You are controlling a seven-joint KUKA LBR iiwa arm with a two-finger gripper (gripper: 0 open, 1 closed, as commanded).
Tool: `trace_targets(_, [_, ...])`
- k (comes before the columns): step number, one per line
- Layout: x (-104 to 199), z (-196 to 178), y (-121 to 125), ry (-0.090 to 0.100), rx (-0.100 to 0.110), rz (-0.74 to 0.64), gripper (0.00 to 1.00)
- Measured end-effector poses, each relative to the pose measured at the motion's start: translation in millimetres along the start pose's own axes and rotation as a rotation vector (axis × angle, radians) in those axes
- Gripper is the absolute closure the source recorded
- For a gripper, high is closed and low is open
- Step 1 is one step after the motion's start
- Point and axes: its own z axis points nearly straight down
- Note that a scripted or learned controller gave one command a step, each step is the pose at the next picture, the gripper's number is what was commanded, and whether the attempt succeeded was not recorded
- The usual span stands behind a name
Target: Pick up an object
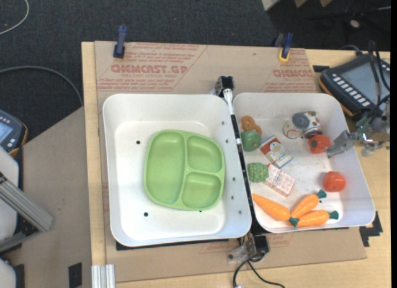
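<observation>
while carrots (291, 210) crowd the right bin (360, 209), a green tray (183, 170) fills the left bin (124, 218).

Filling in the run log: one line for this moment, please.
stage: approach | gripper: at right bin right edge, nothing held | nearest: tomato | left bin: green tray

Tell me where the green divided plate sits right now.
The green divided plate lies flat in the left white bin, roughly centred, on the camera view's left. The toy food is all in the right bin beside it.
</observation>
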Motion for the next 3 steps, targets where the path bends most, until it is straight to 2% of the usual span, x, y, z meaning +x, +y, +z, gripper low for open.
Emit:
trace_targets(1, [101, 126, -37, 0.010, 0.016, -0.007, 0.00])
trace_targets(2, [37, 48, -33, -0.006, -0.008, 0.005, 0.00])
trace_targets(3, [82, 136, -33, 0.003, -0.001, -0.001, 0.00])
